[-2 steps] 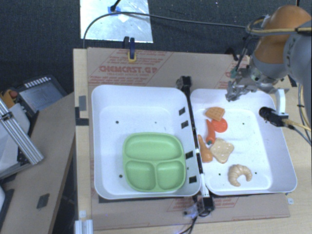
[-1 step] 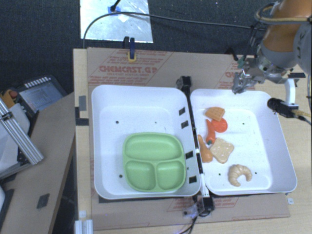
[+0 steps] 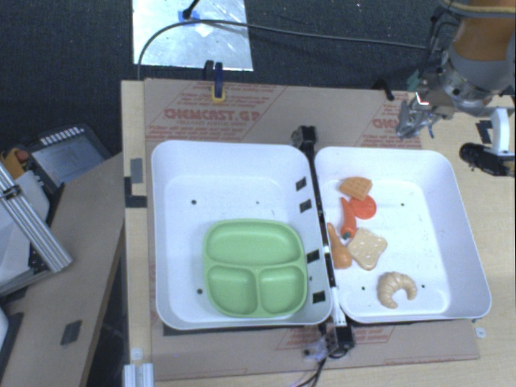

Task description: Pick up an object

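1. Toward the near right corner of the right bin (image 3: 451, 216) lies the croissant (image 3: 397, 288), apart from the other pieces; I judge it the easiest object to take.
2. It looks like light, stiff toy food with a smooth curved back, likely slippery; I would close across its thick middle, not the tapered tips.
3. Beside the bin's left wall crowd the toast slice (image 3: 367, 249), carrot (image 3: 339, 247), red piece (image 3: 356, 210) and cracker (image 3: 355, 188), some touching, so poor for a clean grasp.
4. My gripper (image 3: 414, 122) hangs over the table's far right edge, beyond the bin's far rim; I cannot tell how far my fingers stand open, and nothing shows between them.
5. Bare floor surrounds the croissant, though the near wall stands close.
6. A green divided plate (image 3: 255, 266) sits in the left bin (image 3: 173, 216).
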Robot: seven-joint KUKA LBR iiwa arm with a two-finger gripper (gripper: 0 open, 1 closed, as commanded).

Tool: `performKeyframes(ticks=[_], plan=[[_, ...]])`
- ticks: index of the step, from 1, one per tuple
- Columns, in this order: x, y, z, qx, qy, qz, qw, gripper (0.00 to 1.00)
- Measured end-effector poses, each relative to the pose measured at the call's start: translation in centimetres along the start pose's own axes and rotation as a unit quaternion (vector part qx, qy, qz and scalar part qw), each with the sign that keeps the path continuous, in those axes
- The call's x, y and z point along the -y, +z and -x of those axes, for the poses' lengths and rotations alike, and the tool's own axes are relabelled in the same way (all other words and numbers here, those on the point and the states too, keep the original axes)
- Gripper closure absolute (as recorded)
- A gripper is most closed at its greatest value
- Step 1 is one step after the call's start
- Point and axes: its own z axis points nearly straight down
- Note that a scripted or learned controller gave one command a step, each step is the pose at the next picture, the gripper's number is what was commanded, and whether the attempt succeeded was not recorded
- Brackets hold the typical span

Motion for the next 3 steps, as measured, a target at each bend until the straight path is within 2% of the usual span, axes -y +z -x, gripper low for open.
performKeyframes(ticks=[1, 2, 3], plan=[[1.3, 1.7, -4.5, -0.001, -0.001, -0.004, 1.0000, 1.00], [2.8, 1.7, -10.2, -0.002, -0.002, -0.004, 1.0000, 1.00], [5.5, 3.1, -14.8, -0.002, -0.002, -0.005, 1.0000, 1.00]])
